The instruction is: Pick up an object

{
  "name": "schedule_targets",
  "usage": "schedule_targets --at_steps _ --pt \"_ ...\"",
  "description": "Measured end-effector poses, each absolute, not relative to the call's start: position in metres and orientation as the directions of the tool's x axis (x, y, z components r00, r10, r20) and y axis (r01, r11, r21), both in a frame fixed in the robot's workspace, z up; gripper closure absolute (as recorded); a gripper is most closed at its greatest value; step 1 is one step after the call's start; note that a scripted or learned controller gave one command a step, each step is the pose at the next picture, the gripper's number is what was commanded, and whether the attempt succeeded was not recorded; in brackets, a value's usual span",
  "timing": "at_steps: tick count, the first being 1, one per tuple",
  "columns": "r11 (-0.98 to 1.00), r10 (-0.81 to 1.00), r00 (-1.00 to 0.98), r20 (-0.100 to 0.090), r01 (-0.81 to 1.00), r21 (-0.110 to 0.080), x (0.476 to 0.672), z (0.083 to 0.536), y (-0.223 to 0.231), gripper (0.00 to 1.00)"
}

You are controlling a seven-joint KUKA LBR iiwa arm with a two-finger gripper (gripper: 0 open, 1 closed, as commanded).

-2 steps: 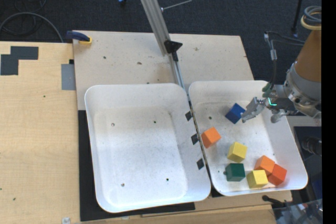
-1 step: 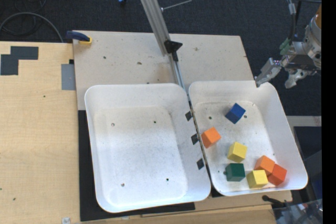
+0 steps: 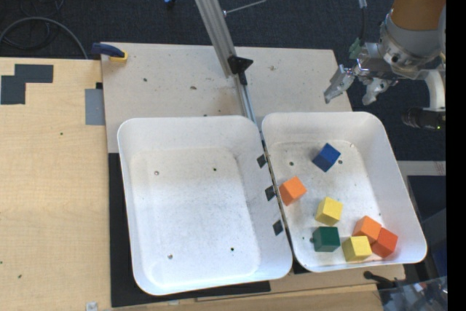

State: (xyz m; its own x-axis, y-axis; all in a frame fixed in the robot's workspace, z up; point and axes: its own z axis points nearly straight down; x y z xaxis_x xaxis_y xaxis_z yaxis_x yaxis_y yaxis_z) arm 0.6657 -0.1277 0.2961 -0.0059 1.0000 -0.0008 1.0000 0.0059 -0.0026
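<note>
White plastic, shallow and rounded at the corners, forms the right bin [image 3: 393,156], and every candidate object lies in it. A blue cube [image 3: 327,156] sits toward its far side. An orange cube [image 3: 293,190] lies near the left wall. A yellow cube [image 3: 329,210] is in the middle, with a dark green cube [image 3: 326,238] just nearer than it. In the near right corner a second yellow cube [image 3: 357,247], an orange block [image 3: 368,227] and a red-orange block [image 3: 385,242] are packed together, touching or nearly so.

The two-finger gripper [image 3: 357,84] hangs beyond the bin's far rim, above the bench and apart from all the cubes. Its fingers look spread, with nothing between them.

The likeliest failures come from the choice of target. A descent into the near right cluster could put a finger on top of a neighbour or push the blocks apart without seizing one. The orange cube's closeness to the left wall leaves little room for a finger on that side. The green and yellow pair may be shoved together. The blue cube stands alone and seems safest, though its turned faces could slip from misaligned fingers.

The white left bin [image 3: 145,156] lies beside it.
</note>
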Motion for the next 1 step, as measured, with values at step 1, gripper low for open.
schedule_targets --at_steps 1 --pt "0.005 1.0 -0.005 -0.002 1.0 0.007 0.643 0.5374 -0.1553 0.0"
